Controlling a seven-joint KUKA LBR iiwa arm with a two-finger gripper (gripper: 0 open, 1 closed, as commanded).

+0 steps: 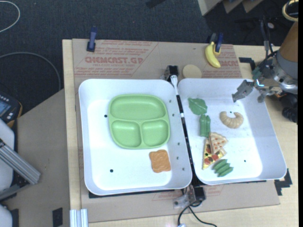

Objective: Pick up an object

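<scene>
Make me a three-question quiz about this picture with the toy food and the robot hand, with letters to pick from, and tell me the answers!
1. Where is the green divided plate?
A. in the left bin
B. in the right bin
C. on the floor

2. What colour is the banana beyond the bins?
A. blue
B. yellow
C. pink

3. What is the gripper doing?
A. squeezing the croissant
B. lifting the pizza slice
C. hanging open over the right bin's far corner, holding nothing

Answers:
1. A, since the plate lies in the left bin with the toast in front of it.
2. B, it is plainly yellow.
3. C, its fingers are spread apart, and the croissant and pizza slice lie apart from it.
</scene>
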